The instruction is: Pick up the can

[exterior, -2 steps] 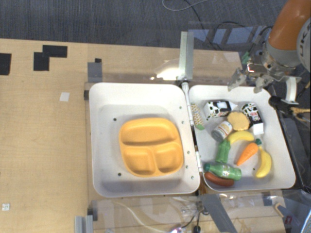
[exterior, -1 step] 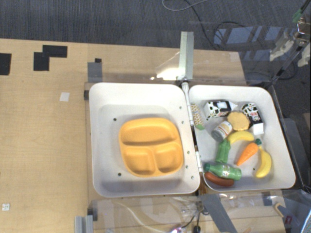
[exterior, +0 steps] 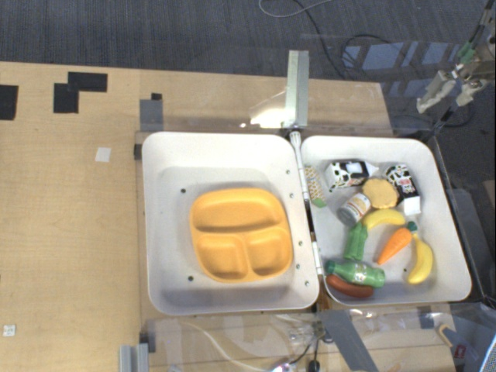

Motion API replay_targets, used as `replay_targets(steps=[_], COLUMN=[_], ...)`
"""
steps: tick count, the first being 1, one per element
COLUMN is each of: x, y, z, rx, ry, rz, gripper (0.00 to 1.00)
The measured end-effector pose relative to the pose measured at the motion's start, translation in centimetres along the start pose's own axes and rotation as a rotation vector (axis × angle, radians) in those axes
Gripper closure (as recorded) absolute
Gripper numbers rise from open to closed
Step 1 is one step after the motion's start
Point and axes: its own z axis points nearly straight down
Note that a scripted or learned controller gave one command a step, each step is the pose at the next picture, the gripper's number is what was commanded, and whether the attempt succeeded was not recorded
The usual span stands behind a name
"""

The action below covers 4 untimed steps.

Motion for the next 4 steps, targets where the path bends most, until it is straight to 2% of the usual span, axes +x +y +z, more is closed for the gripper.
replay_targets(steps=[1, 2, 3, 4], x=[-1.1, -0.8, -0.5, 1.6], y=[-0.2, 0.0, -3.9, -10.3], z=[-9.1, -10.4, -8.9, -7.9], rx=[0.0, -0.007, 0.003, 0.002], ry=[-0.001, -0.004, 0.0, 0.001], rz=[0.177, 0.169, 0.369, 0.5], gripper=[0.0, 1.0, 1.0, 1.0])
